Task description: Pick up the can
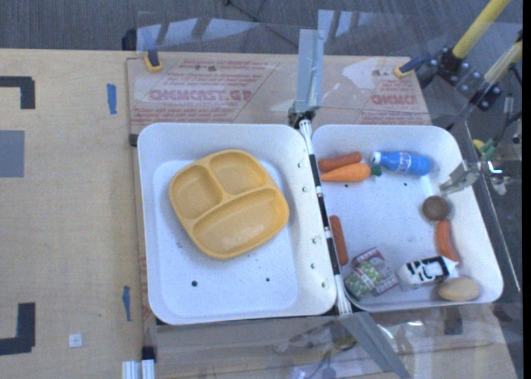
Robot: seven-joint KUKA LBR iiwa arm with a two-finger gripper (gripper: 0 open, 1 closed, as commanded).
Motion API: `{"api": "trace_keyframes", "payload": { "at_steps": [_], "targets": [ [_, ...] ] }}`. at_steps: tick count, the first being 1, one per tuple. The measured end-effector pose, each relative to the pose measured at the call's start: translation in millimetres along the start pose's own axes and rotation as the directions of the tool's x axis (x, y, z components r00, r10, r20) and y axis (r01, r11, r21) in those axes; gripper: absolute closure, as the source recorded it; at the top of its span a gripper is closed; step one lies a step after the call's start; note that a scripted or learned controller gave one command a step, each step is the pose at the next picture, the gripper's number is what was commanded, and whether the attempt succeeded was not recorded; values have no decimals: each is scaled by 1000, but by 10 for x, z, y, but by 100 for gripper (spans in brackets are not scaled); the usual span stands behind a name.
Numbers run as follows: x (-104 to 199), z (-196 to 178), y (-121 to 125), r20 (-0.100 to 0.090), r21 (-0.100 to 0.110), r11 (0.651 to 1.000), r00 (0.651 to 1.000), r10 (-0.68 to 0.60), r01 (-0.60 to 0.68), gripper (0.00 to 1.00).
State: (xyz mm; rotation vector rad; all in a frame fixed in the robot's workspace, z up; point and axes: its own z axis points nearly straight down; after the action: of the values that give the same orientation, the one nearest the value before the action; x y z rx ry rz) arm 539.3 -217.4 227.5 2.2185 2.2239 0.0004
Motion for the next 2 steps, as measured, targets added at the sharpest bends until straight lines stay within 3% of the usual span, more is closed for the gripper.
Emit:
{"api": "trace_keyframes", "payload": {
  "at_steps": [1, 2],
  "targets": [
    [-4, -105, 9, 1, -3, 1000, 1000, -1, 1, 100],
    [446, -405, 254, 1, -1, 916, 916, 402, -402, 100]
  ]
}}
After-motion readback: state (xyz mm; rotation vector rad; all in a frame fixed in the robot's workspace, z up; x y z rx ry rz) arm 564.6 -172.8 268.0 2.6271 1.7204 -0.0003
